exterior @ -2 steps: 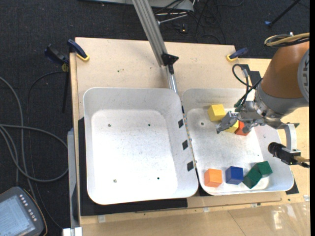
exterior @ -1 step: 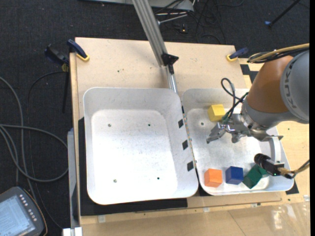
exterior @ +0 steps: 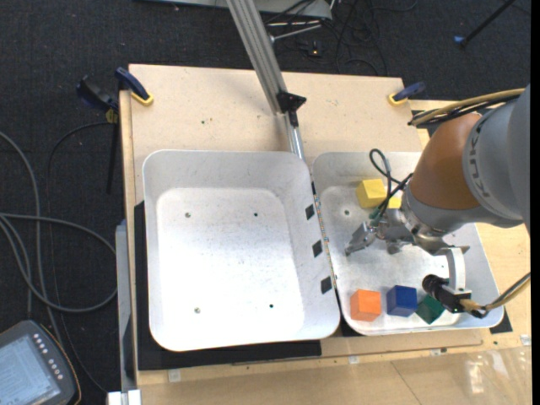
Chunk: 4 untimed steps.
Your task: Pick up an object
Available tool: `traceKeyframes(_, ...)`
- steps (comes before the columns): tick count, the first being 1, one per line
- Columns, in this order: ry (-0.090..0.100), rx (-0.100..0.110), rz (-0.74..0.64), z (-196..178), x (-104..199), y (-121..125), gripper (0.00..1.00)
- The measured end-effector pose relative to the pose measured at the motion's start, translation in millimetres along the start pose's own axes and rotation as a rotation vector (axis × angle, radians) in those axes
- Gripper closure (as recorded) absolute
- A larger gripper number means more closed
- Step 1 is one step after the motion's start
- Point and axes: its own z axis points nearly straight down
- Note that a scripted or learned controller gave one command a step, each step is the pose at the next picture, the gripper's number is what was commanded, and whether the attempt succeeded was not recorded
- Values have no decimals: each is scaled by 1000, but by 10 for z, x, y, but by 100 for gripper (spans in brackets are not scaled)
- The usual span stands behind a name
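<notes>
Scanning from the left bin point(exterior: 224, 243) across to the right bin point(exterior: 337, 226), then lowering squarely over one block before closing. End effector point(exterior: 364, 239) poised low above bare floor, grip state impossible to tell. Yellow block point(exterior: 371, 193) just behind; orange block point(exterior: 365, 304), blue block point(exterior: 402, 300) nearer the front rim.

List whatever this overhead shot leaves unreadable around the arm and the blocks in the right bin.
- Gripper: fingers too small and blurred in the camera view to judge their spacing.
- Yellow block: its right side is covered by the arm's cables.
- Green block: partly covered by a black fitting on the arm.
- Right bin: the floor on its right side lies under the arm.
</notes>
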Motion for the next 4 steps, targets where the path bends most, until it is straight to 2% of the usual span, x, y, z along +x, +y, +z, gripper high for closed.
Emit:
traceKeyframes(1,0,-3,0,-123,-2,9,100)
traceKeyframes(2,-1,-8,-4,-753,33,35,100)
traceKeyframes(4,-1,-9,-4,-1727,-14,61,100)
